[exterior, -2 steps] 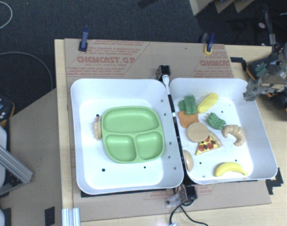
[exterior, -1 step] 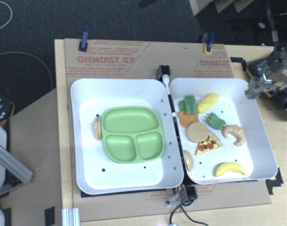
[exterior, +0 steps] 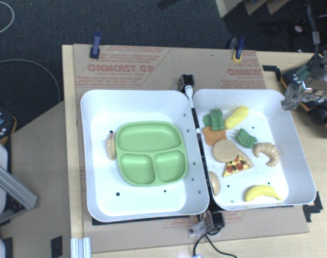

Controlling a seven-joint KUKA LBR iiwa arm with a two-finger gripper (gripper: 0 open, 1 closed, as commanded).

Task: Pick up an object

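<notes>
The toy food lies in the right bin (exterior: 292, 160). There is a yellow corn cob (exterior: 236, 117), a carrot (exterior: 213, 128) with green leaves, a green broccoli (exterior: 246, 138), a round tan cookie (exterior: 225, 151), a pizza slice (exterior: 237, 165), a croissant (exterior: 267, 152), a banana (exterior: 262, 193) and a small tan piece (exterior: 214, 182) by the left wall.

The pincer (exterior: 298, 90) is up at the right, past the far corner of that bin. It touches none of the food. I cannot tell how it is set.

The left bin (exterior: 96, 144) holds a green plate (exterior: 151, 152) with three parts. A small tan thing (exterior: 110, 145) lies touching the plate's left side.

Both bins sit side by side on the bench (exterior: 152, 66).
</notes>
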